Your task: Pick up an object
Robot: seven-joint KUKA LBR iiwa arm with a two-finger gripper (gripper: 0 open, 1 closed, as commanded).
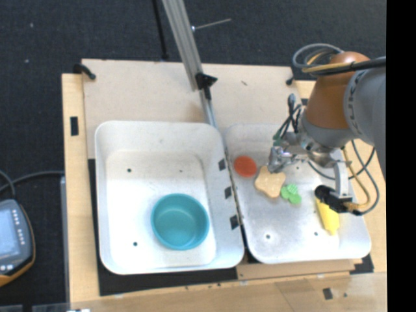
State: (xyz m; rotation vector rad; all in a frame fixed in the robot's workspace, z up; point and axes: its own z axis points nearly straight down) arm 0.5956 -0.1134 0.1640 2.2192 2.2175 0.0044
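My gripper [278, 161] hangs low in the right bin [305, 242], near its middle. Its tip is just above the upper edge of a tan, bread-like piece [268, 186], and I cannot tell whether they touch. An orange-red disc [245, 166] lies just left of the gripper. A small green object [291, 194] rests against the tan piece's right side. A yellow object [329, 220] lies further right, near the bin's right wall.
A teal bowl [180, 221] stands in the left bin [117, 142], toward its front right. A slanted metal post [185, 38] rises behind the two bins. The grey arm [335, 106] covers the right bin's back right corner.
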